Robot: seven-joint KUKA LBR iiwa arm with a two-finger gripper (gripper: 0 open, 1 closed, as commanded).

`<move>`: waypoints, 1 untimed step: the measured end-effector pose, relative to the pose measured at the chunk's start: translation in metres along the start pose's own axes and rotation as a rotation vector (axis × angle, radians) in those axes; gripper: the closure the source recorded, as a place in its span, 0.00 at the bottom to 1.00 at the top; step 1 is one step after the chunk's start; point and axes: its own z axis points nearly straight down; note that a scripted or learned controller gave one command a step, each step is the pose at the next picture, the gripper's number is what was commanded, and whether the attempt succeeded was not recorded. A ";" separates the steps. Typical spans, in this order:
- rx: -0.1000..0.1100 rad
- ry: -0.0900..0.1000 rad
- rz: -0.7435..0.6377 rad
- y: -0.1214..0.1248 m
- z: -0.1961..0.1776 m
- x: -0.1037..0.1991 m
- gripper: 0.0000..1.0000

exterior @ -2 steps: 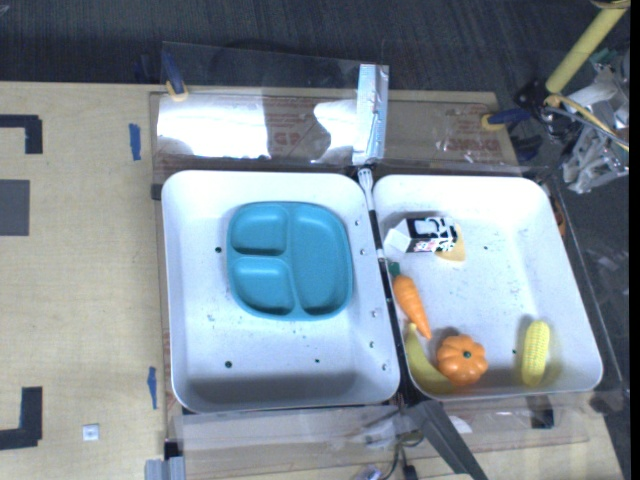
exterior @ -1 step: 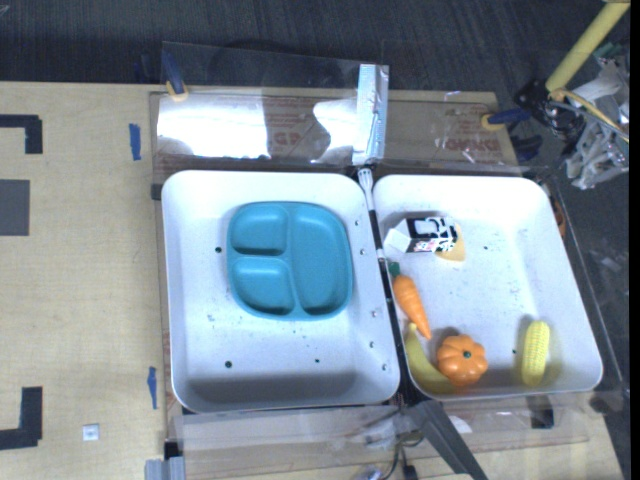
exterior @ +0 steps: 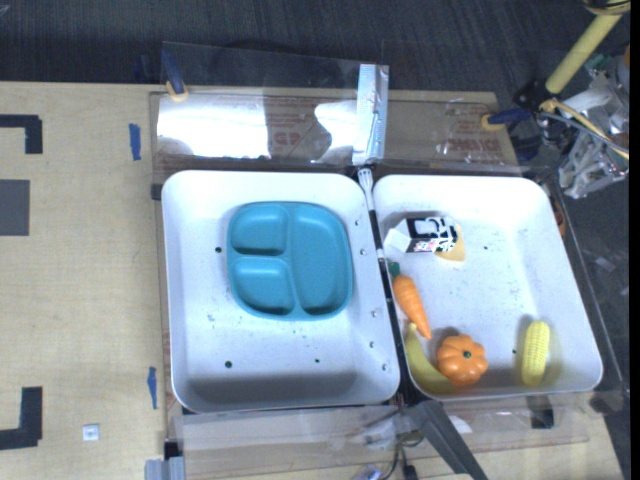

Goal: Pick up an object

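Observation:
The right white bin holds several toy foods. A black-and-white object with a tan edge lies near its back left corner. An orange carrot lies along the left wall, pointing toward the front. At the front sits a small orange pumpkin, resting against a yellow banana to its left. A yellow corn cob lies apart near the front right corner. The left white bin holds a blue divided plate.
Clear plastic panels stand behind the bins, with a metal upright between them. A yellow tube and a tangle of cables sit beyond the right bin's back right corner. The tan bench lies to the left.

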 end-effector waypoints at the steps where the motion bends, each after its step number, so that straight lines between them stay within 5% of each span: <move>1: -0.002 0.003 -0.004 -0.001 -0.012 0.001 1.00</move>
